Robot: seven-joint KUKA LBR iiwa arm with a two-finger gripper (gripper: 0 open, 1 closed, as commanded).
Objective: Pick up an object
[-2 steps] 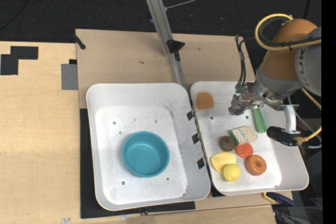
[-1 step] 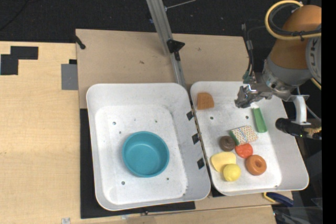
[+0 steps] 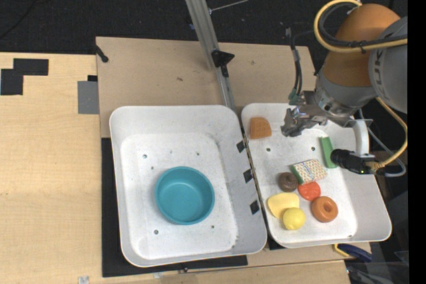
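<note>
On the counter [image 3: 60, 143] sit two shallow white bins, and the right bin [image 3: 373, 223] serves here as the landmark. The gripper [image 3: 293, 124] hangs over the far part of that bin, near its back rim, the grey arm [image 3: 359, 56] with its orange band reaching in from the bin's right side; whether the fingers are apart or together I cannot tell, since they look small and dark from above, and nothing is visible between them. Just left of the gripper, in the bin's far left corner, lies an orange-brown piece [image 3: 259, 128]. Toward the bin's near half cluster the other objects (all apart from the gripper): a green stick [image 3: 327, 151] by the right wall, a checkered packet [image 3: 309, 171], a brown ring [image 3: 287, 181], a red piece [image 3: 309, 191], an orange doughnut [image 3: 324, 209], and two yellow pieces [image 3: 287, 209] nearest the front rim. Left of this bin, the left bin [image 3: 133, 136] holds a teal bowl [image 3: 185, 194].
</note>
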